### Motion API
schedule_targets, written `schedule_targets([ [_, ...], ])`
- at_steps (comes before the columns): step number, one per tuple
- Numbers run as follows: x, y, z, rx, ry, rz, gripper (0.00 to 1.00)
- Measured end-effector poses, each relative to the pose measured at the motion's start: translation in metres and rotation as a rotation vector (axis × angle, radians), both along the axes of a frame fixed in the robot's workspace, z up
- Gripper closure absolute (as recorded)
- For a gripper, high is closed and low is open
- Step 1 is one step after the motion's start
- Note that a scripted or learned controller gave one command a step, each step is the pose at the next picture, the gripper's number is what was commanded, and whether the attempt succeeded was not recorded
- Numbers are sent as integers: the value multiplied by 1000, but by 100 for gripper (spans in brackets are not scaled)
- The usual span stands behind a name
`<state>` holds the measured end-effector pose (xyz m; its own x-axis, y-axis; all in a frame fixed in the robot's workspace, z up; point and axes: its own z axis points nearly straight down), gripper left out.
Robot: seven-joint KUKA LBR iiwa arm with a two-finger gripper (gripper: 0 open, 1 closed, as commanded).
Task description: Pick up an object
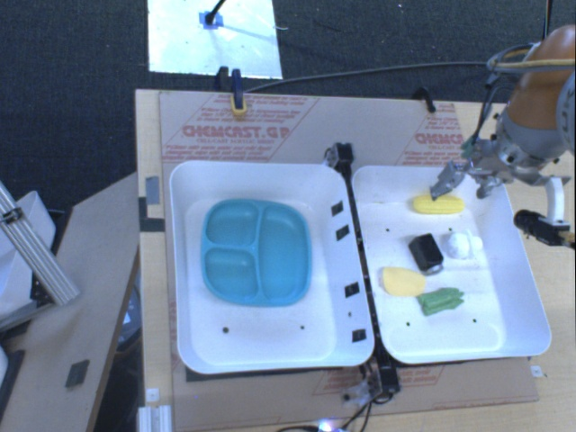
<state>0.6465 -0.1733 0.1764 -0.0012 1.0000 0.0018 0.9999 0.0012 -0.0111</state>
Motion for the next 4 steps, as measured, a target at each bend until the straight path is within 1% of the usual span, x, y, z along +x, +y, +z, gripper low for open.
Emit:
schedule_targets([
  [1, 3, 0, 9, -2, -13, 3, 0],
  [2, -2, -4, -35, -2, -10, 0, 0],
  [3, -2, -3, -87, -2, -8, 2, 0],
  [4, 0, -4, -73, -4, -15, 3, 100],
])
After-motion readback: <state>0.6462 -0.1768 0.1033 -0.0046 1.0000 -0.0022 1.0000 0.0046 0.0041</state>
